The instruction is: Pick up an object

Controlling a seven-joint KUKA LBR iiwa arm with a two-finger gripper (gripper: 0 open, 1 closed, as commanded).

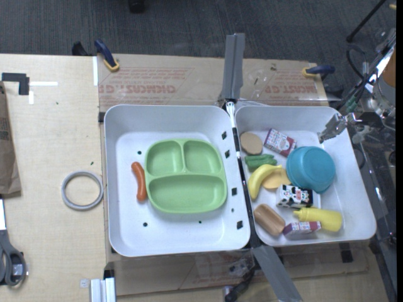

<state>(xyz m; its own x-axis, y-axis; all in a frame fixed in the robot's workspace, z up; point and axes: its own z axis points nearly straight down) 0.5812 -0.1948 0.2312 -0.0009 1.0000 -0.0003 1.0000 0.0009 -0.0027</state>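
The right bin (pixel 352 168) holds a blue bowl (pixel 310 167), a banana (pixel 259 180), a green piece (pixel 259 161), a round brown bun (pixel 252 143), a pink carton (pixel 279 141), a cow-patterned carton (pixel 295 196), a yellow bottle (pixel 319 218), a hot dog bun (pixel 269 219) and a small packet (pixel 300 229). In the left bin (pixel 119 168) lie a green divided plate (pixel 186 175) and an orange sausage (pixel 140 181). My gripper (pixel 330 129) hangs over the right bin's far right corner, just up and right of the blue bowl, with nothing seen in it.
A grey tape ring (pixel 82 189) and scissors (pixel 11 266) lie on the wooden bench left of the bins. Cardboard (pixel 164 83) with two clamps (pixel 107 54) (pixel 319 71) lies behind them. A metal bar (pixel 233 68) stands between the bins at the back.
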